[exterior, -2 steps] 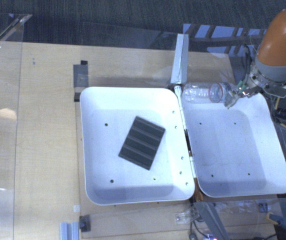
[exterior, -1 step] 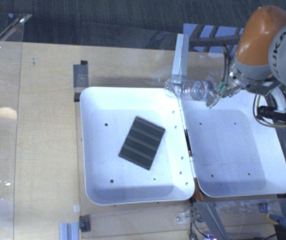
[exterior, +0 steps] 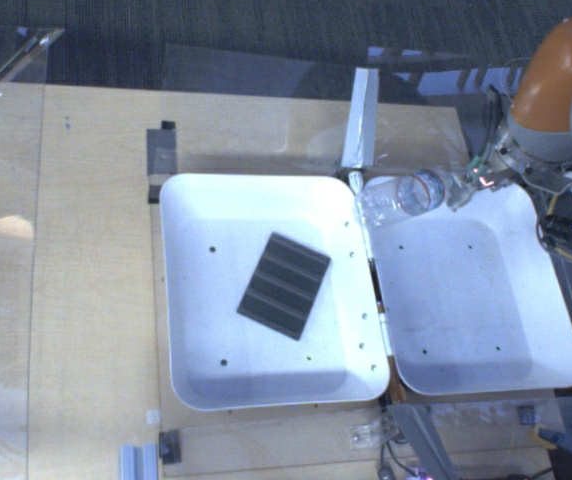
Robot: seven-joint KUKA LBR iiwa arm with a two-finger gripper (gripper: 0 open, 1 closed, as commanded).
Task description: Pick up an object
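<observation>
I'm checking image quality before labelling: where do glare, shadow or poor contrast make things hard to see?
Camera view: the clear plastic bottle at the right bin's far-left corner blends into the white, with small highlights; soft shadow lies along both bins' near walls; faint reflections from transparent panels cross the bench; the dark ribbed block in the left bin reads sharply.

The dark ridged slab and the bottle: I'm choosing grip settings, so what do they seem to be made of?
The dark ridged slab looks like matte dark grey rubber or plastic: no glare, with parallel grooves across it. The bottle seems to be thin clear plastic: the bin shows through it, with bright glints. Neither is certain from this view.
</observation>
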